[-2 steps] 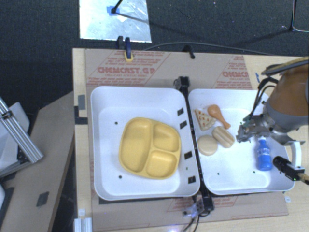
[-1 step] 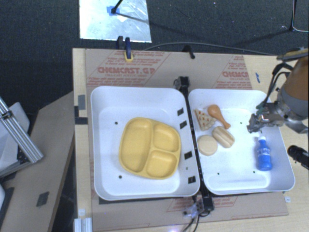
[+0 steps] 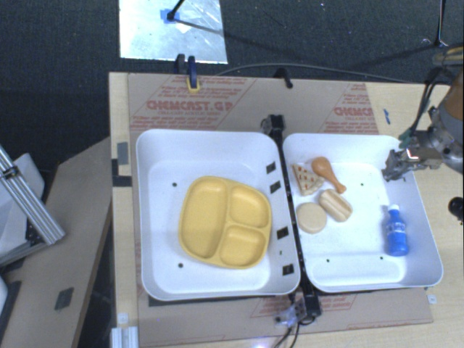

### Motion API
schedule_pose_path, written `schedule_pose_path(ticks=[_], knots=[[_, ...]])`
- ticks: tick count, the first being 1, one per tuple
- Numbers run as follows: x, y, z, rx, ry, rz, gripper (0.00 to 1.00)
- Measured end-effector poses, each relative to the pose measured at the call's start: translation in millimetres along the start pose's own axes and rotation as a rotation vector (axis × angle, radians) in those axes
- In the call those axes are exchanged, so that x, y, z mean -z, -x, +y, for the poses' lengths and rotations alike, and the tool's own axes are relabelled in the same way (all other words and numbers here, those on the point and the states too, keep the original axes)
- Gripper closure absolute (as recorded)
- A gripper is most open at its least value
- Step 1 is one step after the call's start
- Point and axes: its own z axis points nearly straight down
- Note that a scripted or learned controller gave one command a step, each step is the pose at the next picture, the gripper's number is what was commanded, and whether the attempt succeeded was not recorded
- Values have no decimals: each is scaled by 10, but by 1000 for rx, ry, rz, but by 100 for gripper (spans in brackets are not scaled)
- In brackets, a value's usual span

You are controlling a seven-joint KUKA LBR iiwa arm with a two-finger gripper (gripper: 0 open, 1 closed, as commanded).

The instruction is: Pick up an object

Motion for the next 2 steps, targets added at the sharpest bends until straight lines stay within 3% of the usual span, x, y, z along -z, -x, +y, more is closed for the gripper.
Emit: schedule_pose_path(ticks=[1, 2], knots=[[-7, -514, 215, 4, -4, 3, 100], [-240, -1021, 459, 4, -7, 3, 100]])
